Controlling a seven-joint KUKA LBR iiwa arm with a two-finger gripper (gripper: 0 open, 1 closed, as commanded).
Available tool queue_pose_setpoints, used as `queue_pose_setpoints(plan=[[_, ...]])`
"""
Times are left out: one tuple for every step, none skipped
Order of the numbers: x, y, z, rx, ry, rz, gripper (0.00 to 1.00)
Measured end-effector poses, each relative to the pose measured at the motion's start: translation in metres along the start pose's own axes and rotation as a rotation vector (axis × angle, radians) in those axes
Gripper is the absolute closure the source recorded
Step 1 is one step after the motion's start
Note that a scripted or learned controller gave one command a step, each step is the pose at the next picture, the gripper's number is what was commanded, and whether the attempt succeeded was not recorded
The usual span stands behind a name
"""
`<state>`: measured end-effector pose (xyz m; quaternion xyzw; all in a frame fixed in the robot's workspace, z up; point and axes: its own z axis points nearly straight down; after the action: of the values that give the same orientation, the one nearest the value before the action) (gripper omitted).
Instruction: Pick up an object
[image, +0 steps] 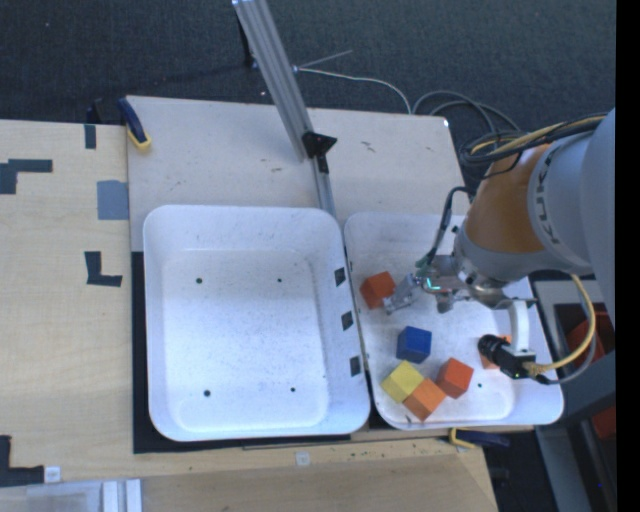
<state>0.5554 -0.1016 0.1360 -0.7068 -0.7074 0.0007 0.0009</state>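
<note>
Bench (230, 150) with pale wood top fills most of frame, left white bin (240, 320) sits centre-left, right white bin (395, 235) just beside it on the right, their rims touching along the middle; KUKA arm (530, 210) grey with orange band enters from right edge over right bin, gripper (408, 297) low in upper middle of that bin, tip just right of an orange-red cube (377, 289), cannot tell if fingers are apart or together, nothing seen between them; blue cube (414, 343) below gripper mid-bin; yellow cube (403, 381) at bin's lower part, touching orange cube (425, 399) lower right of it, red-orange cube (455, 376) just right of those
</note>
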Motion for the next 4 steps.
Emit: queue_pose_setpoints(plan=[[0.009, -0.051, 0.047, 0.005, 0.001, 0.001, 0.00], [0.009, -0.049, 0.035, 0.003, 0.002, -0.001, 1.00], [0.053, 0.056, -0.060, -0.012, 0.000, -0.006, 1.00], [0.050, 0.052, -0.055, 0.000, -0.002, -0.001, 0.00]])
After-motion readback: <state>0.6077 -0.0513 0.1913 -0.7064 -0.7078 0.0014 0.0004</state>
